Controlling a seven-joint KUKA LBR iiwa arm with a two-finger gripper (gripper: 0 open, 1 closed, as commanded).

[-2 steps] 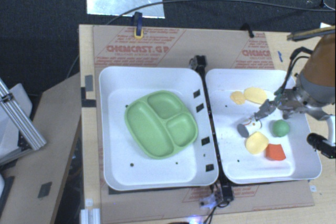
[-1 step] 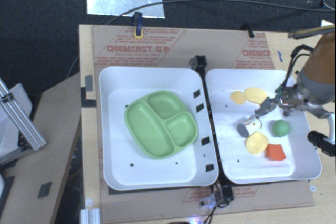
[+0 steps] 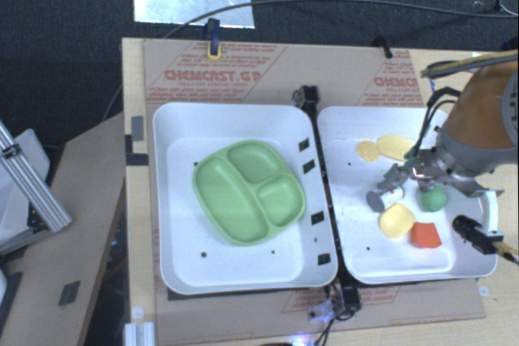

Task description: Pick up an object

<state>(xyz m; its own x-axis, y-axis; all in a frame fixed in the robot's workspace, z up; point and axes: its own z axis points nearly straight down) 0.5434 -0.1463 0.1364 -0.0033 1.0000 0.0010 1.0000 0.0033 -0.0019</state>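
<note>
— Jaws: can you read them?

— No. The gripper [image 3: 422, 173] hangs low over the right bin [image 3: 349, 259], but from this slanted view I cannot tell whether the jaws stand wide or narrow. A green ball [image 3: 433, 198] sits just below them, touching or nearly so; I cannot tell which.

— So nothing picked up?

— I judge not. Nothing shows clamped or lifted; every object looks to lie on the bin floor. The grasp and the lift are both left to do.

— What is in the 2 bins?

— The left bin [image 3: 174, 255] holds 1 green divided plate [image 3: 248, 190] with 3 compartments. In the right bin lie 2 yellow pieces [image 3: 394, 147] at the far side, the green ball mid-bin, a yellow lemon-like piece [image 3: 396, 219] nearer, an orange block [image 3: 426, 235] just right of it, and a small grey-white object [image 3: 379, 198] to the left.
</note>
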